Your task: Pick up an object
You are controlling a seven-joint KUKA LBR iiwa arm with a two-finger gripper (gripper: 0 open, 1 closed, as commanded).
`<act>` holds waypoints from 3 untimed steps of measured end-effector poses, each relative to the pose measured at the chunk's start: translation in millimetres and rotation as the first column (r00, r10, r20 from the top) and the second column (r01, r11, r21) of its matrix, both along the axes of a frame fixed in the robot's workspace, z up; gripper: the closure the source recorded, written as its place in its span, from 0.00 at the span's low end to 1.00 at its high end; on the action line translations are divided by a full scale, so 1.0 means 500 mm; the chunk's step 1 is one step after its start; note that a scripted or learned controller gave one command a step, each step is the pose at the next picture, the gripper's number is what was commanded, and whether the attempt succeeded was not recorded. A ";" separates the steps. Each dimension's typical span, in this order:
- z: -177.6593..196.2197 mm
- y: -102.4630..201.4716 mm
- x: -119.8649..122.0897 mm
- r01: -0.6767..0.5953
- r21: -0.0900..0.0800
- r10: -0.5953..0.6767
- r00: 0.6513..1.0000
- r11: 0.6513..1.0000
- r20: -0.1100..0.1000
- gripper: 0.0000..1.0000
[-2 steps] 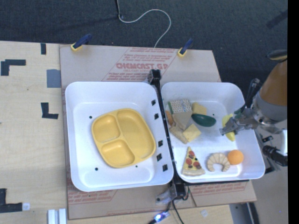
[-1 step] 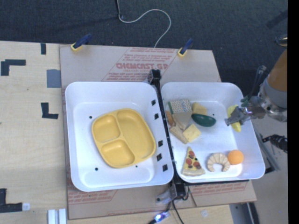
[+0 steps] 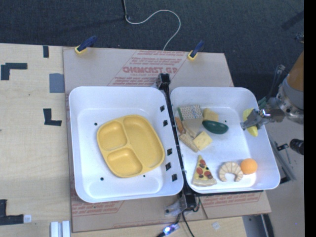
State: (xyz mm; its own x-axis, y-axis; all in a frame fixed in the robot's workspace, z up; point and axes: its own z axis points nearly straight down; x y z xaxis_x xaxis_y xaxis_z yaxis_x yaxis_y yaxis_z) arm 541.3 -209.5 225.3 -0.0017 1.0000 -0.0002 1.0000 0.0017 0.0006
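The right bin [image 3: 232,95] holds several toy foods. A dark green oval piece [image 3: 215,127] lies beside a yellow wedge [image 3: 210,115], with a speckled cracker [image 3: 190,112] and a cheese block [image 3: 202,140] to their left. A pizza slice [image 3: 202,172], a croissant [image 3: 231,171] and an orange ball [image 3: 248,166] lie along the front. My gripper [image 3: 253,119] sits at the bin's right wall, directly over a small yellow object [image 3: 253,130] that shows above and below it. The arm reaches in from the right edge.
The left bin [image 3: 84,102] holds a yellow divided plate [image 3: 130,145]. A black divider [image 3: 168,127] runs between the bins. Both bins rest on a cardboard sheet [image 3: 143,68] held by two clamps. A white cable [image 3: 148,18] loops across the dark floor behind.
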 end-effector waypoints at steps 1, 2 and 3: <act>0.018 0.104 0.048 -0.006 0.002 0.006 1.000 1.000 0.000 1.00; 0.002 0.203 0.078 -0.004 0.000 0.004 1.000 1.000 -0.002 1.00; 0.008 0.282 0.122 -0.004 0.001 0.004 1.000 1.000 -0.001 1.00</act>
